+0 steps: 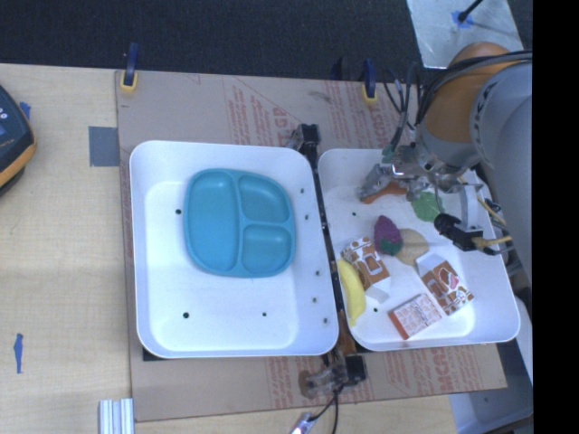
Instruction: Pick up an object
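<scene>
orange object [395,188] lies directly under jaws, in right bin [488,325] far corner, green piece [424,206] just beside. jaws state: cannot tell. judged light, stiff, smooth; grip across narrow middle. purple item [387,234] nearer camera.

We see our arm [493,107] as a rounded grey shell with an orange band, black cables trailing, ending in a metal gripper [384,181].
</scene>
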